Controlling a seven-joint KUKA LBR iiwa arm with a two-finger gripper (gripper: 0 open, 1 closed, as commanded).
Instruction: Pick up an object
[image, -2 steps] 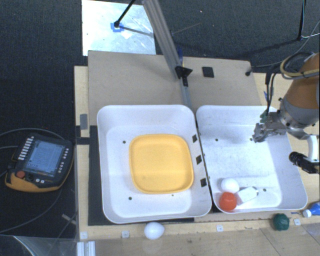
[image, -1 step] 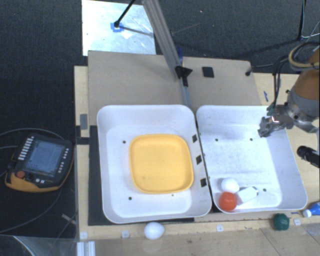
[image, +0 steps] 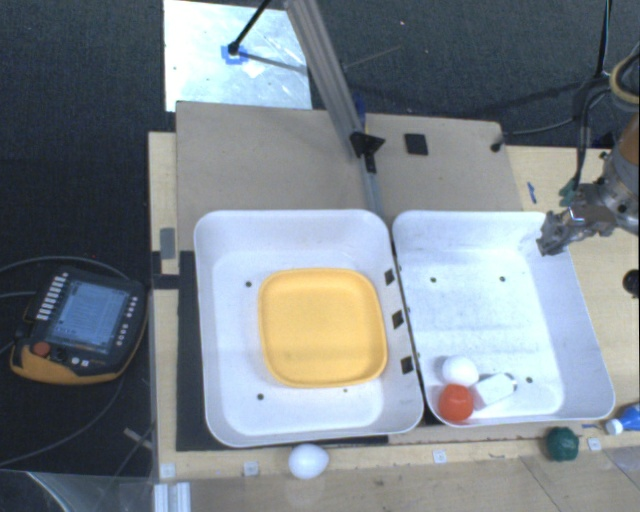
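Hovering over the right bin (image: 590, 330)'s far corner, your gripper (image: 553, 240) — can't tell its state; red ball (image: 456, 402) and white ball (image: 460, 371) sit well apart from it.

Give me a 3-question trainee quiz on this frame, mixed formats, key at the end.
1. True or false: the yellow plate lies in the right bin.
2. Multiple choice: where in the right bin are the red ball and the white ball? A) far corner by the claw B) middle C) near corner by the divider between the bins
3. Fill in: the claw is over the right bin's far ____ corner, as the camera sees it.

Key: 1 false, the plate lies in the left bin. 2 C, the two balls touch, with a small white object beside them. 3 right.
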